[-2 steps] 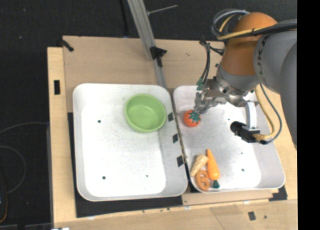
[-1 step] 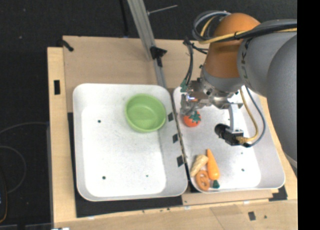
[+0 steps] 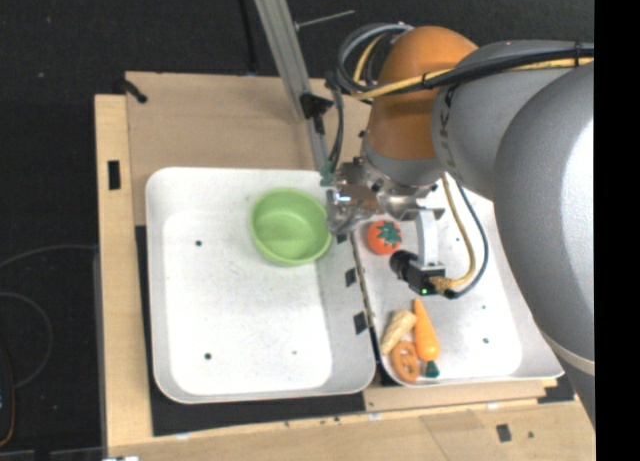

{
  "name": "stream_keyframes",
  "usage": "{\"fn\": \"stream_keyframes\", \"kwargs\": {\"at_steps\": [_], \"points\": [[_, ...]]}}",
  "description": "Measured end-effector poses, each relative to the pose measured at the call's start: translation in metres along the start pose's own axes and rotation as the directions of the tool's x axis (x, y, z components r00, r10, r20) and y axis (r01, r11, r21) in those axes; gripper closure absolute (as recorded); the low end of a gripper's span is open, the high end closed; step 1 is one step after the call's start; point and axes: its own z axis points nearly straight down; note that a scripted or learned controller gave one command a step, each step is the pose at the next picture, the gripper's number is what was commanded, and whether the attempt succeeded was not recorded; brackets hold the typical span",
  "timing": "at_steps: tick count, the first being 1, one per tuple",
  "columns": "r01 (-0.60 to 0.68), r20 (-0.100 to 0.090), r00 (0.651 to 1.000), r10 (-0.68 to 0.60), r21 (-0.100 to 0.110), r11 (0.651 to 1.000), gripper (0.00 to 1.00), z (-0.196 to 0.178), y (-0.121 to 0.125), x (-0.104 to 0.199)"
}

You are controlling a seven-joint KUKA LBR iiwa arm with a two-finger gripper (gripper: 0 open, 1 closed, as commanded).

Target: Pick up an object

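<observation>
Fingers (image 3: 338, 211) of the robot arm hang at the right rim of a green bowl (image 3: 290, 227), over the divide between the two white bins — whether they are spread or pressed together cannot be told, as the wrist hardware hides them. Nothing can be seen held between them.

Above them sits the orange band (image 3: 412, 89) of the arm, with the broad grey arm (image 3: 535, 149) reaching in from the right. Cables loop around the wrist.

Seen from above, the green bowl stands upright in the left bin (image 3: 220, 349), near that bin's upper right corner, touching or nearly touching the fingers.

Lying in the right bin (image 3: 495, 349) are several small toy foods. A red tomato-like piece with a green top (image 3: 383, 237) lies just below the wrist, near the bin's upper left. Further down, near the lower left corner, an orange carrot (image 3: 425, 331) lies beside a pale yellowish piece (image 3: 397, 329), with a round orange piece (image 3: 405, 361) just below them.

Both bins rest side by side on a light wooden worktop (image 3: 200, 119) — dark floor surrounds it.
</observation>
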Motion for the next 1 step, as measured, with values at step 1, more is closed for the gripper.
{"fn": "stream_keyframes", "kwargs": {"at_steps": [1], "points": [[0.000, 0.000, 1.000, 0.000, -0.003, 1.000, 1.00, -0.0229, -0.0013, 0.0499]]}}
